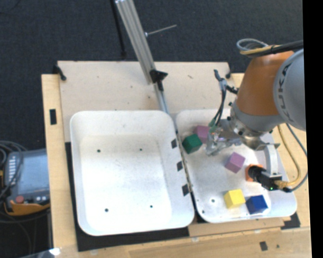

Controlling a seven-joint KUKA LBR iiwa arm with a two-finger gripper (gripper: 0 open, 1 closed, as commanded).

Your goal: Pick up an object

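Objects lie in the right bin [206,211]: a green block [191,144] and pink block [203,132] just beside the end effector [215,145], whose grip I cannot tell. Approach step seems underway; next calls for closing squarely on one block.

The bulky grey-and-orange robot arm [266,95] is covering the far right corner of the right-hand shallow white plastic bin [206,211] — and its two-finger metal gripper [217,142] is looking too blurred to judge. The pale pink block [202,132] is showing only partly behind it.
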